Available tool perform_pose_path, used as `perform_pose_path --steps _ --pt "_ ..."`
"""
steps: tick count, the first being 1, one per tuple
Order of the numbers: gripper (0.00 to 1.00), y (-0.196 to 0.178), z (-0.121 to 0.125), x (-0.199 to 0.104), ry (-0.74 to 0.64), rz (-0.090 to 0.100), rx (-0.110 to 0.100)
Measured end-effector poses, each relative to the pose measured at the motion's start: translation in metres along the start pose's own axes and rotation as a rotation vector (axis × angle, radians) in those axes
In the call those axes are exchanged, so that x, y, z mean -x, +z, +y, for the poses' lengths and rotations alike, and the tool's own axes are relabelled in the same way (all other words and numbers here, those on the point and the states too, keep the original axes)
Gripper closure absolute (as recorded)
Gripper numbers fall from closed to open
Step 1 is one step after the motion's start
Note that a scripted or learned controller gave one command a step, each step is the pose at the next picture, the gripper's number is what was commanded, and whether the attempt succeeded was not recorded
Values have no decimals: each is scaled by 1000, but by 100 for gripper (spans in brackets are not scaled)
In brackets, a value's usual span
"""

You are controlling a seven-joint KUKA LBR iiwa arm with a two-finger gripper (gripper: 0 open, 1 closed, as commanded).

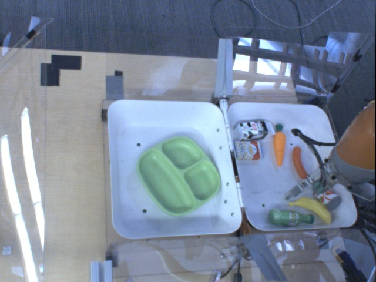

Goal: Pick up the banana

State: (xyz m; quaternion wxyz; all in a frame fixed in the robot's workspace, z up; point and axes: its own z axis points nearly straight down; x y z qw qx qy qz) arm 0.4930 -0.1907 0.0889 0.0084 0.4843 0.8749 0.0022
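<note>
Near the front right corner of the right bin [329,119] lies the banana [312,208], yellow, curving from the left down to the right. Just above it hangs the gripper [306,187], its metal fingers [295,191] pointing left and slightly apart, with nothing between them; they sit close over the banana's left end, though contact cannot be made out. A grey object [332,201] rests just right of the banana, under the wrist. Touching or nearly touching the banana's lower left side is a green bottle [290,217], lying flat. Farther back are a red sausage [299,162], a carrot [279,146] and two small packets [249,140] by the left wall. Beside this bin, the left bin [126,210] holds a green divided tray [179,174].
</note>
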Motion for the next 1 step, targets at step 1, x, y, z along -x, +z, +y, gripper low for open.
perform_pose_path --steps 1 --pt "0 0 -8 12 -248 4 0"
